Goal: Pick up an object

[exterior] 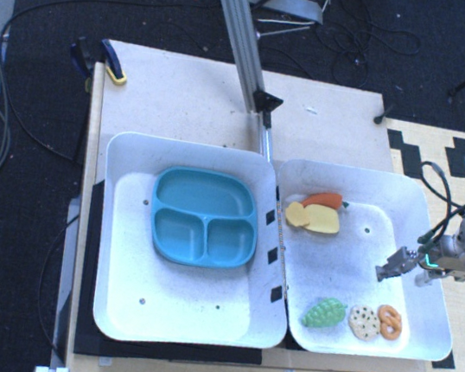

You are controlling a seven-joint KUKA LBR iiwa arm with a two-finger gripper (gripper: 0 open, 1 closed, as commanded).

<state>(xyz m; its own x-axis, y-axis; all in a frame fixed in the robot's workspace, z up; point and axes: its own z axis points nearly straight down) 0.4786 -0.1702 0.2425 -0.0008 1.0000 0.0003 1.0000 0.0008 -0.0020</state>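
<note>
The right bin [364,186] holds an orange-red piece [325,200] beside a yellow piece [313,219] near its back left. At its front lie a green bunch of grapes [324,313], a speckled cookie [363,321] and an orange pretzel [390,320]. My gripper [397,266] hovers over the right side of this bin, above and behind the pretzel, with its dark fingers pointing left. Nothing shows between them.
The left bin [124,207] carries a blue divided plate [205,218]. A metal pole [243,34] slants down from the top to the seam between the bins. Cables lie on the dark floor around the bench.
</note>
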